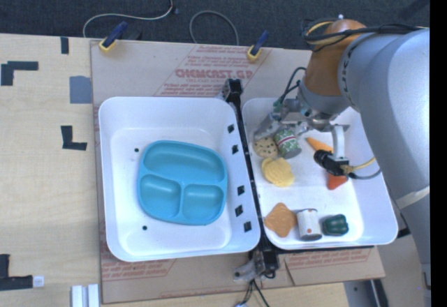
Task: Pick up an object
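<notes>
Reaching in from the right side of the counter, I am hanging my gripper over the far part of the right bin, close to the divider it shares with the left bin. Whether it is open or closed, I cannot tell from this slant, and I am seeing nothing clearly caught in it. The small can is lying just beneath it, touching or nearly so, a shade toward the near edge, with its long axis tilted. The spotted cookie and yellow disc are sitting just beside it toward the divider. I am judging the can as my likeliest target, needing only a short drop.
</notes>
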Motion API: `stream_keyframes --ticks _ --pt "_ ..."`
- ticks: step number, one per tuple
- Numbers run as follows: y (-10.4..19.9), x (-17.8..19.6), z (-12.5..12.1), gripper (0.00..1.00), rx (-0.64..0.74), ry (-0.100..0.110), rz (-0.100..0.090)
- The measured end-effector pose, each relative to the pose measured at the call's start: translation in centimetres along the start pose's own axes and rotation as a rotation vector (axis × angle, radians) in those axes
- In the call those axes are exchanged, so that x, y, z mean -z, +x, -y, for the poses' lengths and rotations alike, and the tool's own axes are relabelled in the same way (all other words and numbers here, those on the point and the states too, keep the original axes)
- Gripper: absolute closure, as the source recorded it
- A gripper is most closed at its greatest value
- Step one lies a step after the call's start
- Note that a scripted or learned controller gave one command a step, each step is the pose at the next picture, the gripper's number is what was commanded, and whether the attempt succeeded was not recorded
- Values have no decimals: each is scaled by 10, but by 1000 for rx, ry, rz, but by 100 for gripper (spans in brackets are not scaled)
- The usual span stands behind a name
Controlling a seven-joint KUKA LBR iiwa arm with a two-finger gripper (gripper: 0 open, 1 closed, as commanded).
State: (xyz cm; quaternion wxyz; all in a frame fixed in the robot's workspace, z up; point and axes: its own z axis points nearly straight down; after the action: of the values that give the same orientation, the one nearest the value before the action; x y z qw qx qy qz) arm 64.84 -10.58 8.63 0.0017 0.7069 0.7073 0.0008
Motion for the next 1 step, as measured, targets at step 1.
stream_keyframes --ticks 1 --pt "7 0 17 0 0 -1 1"
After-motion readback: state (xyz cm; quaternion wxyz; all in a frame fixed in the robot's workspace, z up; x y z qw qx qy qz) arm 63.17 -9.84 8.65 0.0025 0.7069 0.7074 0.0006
